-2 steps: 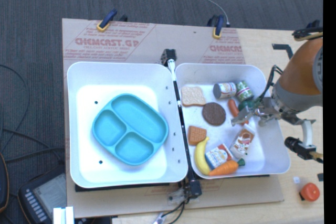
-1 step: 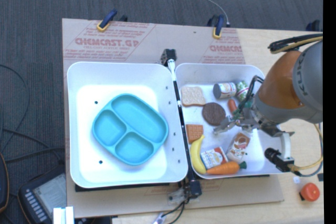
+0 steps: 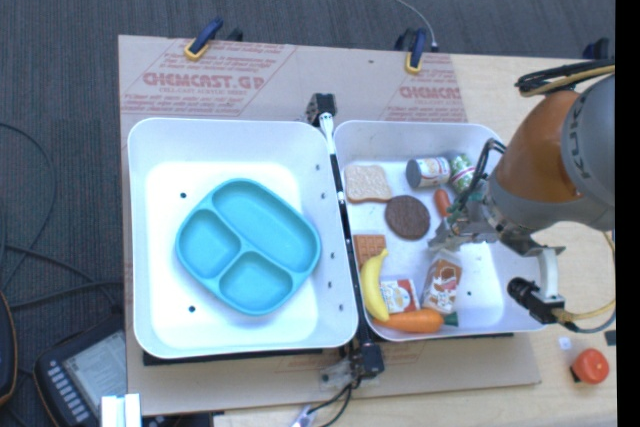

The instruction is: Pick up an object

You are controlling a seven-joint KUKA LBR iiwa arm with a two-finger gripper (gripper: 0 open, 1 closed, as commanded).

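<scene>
Hovering low in the right bin (image 3: 490, 140)
My gripper (image 3: 458, 233) is hanging just above the snack packet (image 3: 443, 285) (its opening I cannot tell), right of the brown cookie (image 3: 407, 216); nothing is showing in its grasp.

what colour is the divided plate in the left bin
Light blue, a plain solid colour with three compartments. The divided plate shows clearly in the camera view.

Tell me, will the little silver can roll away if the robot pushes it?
Probably. The small silver metal can lies on its side in the right white bin, so a nudge across its round body could roll it. It looks hard and smooth, perhaps slippery. The bread slice beside it might stop it.
</scene>
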